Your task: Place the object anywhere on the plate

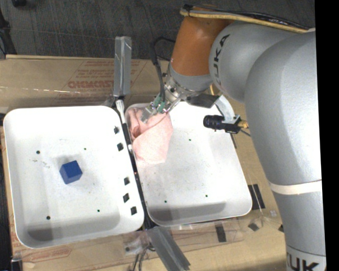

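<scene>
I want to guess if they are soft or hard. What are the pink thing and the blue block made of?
The pink thing looks like soft cloth: it is crumpled, folds and hangs limp under the claw. Its finish is dull, not shiny. The blue block looks hard, perhaps plastic, painted wood or foam: straight edges, flat faces, even colour. The picture cannot settle which.

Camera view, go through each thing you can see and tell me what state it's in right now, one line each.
Pink cloth: crumpled, hanging at the right bin's upper-left corner, its top bunched at the gripper.
Gripper: above the cloth's top edge; finger state unclear.
Blue cube: resting flat in the left bin, untouched.
Left bin: holds the cube.
Right bin: holds the cloth along its left side.
</scene>
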